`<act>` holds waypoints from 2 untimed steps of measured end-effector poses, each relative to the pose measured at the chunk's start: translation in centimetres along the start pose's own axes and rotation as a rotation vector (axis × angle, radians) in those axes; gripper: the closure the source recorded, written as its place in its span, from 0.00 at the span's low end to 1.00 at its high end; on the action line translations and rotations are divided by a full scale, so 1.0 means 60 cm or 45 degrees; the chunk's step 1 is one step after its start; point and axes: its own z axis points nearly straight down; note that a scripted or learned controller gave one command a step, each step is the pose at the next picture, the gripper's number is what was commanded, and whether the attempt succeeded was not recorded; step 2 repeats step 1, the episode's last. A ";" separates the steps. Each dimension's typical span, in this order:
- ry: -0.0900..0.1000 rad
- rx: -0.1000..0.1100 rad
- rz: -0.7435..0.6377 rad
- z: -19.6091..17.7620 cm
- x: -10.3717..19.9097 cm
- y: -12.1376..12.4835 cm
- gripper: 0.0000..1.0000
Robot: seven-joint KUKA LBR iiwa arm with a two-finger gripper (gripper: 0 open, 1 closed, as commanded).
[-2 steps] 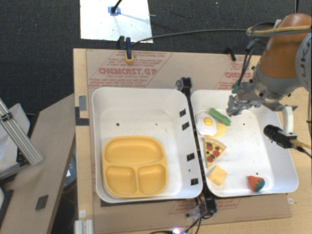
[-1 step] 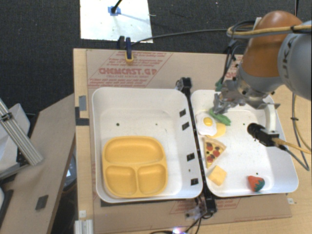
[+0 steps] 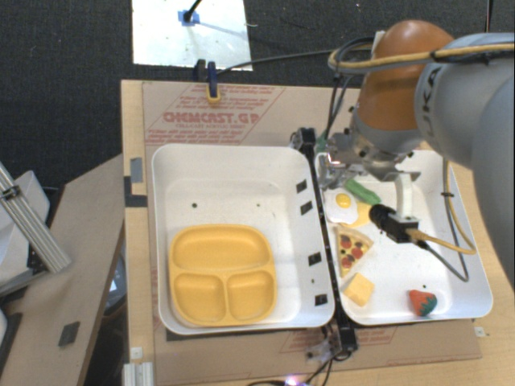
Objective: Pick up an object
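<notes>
My gripper [image 3: 330, 174] hangs low over the far left corner of the right bin [image 3: 471, 284], close to the wall between the two bins. Just in front of it lies a toy fried egg [image 3: 344, 205], with a green piece [image 3: 364, 191] beside it, partly under the wrist. Nearer the front are a pizza slice [image 3: 352, 248], a yellow cheese block [image 3: 359, 289] and a red strawberry [image 3: 422, 301]. I see nothing held in the gripper.
The left bin [image 3: 201, 167] holds a yellow divided tray [image 3: 223, 272] in its front half. The grey arm with its orange band [image 3: 402, 71] covers the far right part of the right bin. Both bins rest on a cardboard sheet [image 3: 213, 111].
</notes>
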 end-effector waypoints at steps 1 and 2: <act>0.001 0.000 0.000 0.001 0.089 -0.004 1.00; 0.001 0.000 0.000 0.001 0.089 -0.004 1.00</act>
